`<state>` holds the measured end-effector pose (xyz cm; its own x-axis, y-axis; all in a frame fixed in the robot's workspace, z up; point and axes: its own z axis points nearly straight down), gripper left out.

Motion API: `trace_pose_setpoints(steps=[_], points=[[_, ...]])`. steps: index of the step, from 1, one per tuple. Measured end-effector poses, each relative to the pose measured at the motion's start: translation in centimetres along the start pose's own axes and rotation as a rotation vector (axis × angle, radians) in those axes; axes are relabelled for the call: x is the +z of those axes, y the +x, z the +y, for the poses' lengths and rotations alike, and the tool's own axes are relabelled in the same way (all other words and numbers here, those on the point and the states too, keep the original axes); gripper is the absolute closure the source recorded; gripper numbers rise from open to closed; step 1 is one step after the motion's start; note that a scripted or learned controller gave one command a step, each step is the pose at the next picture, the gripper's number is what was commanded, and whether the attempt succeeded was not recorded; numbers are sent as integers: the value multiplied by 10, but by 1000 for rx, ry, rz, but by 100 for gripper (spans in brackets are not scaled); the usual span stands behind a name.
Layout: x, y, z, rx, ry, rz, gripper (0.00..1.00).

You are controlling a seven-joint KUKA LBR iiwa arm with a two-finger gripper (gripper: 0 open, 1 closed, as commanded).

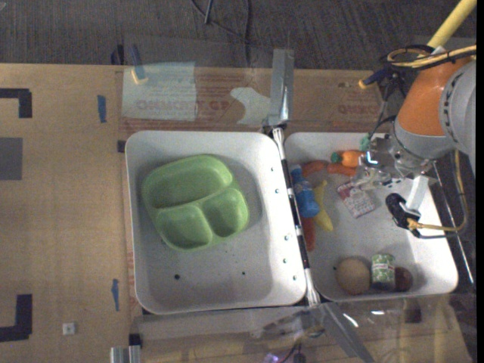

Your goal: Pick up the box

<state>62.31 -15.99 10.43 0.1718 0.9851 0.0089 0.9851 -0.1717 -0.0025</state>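
Observation:
The box (357, 200) is a small flat white and pink packet lying tilted in the upper middle of the right bin (446, 278). My gripper (376, 174) hangs at the end of the grey arm with the orange band (425, 106), just above and to the right of the box, close over its upper right corner. The wrist hardware hides where the gripper meets the box, so I cannot tell whether they touch.
Near the box lie an orange carrot toy (349, 157), a red piece (314, 169), a blue bottle (305, 198) and a yellow banana (324, 213). A tan ball (352, 274), green can (383, 270) and dark ball (404, 279) sit at the front. A green divided plate (196, 200) rests in the left bin (227, 286).

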Motion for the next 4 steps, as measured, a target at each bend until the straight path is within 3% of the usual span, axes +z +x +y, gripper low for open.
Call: trace_pose_setpoints(steps=[1, 2, 3, 4], points=[[-1, 0, 2, -1, -8, -1, 0], [17, -45, -5, 8, -4, 2, 0], [6, -47, -4, 7, -7, -5, 100], [6, -45, -4, 6, -6, -3, 0]])
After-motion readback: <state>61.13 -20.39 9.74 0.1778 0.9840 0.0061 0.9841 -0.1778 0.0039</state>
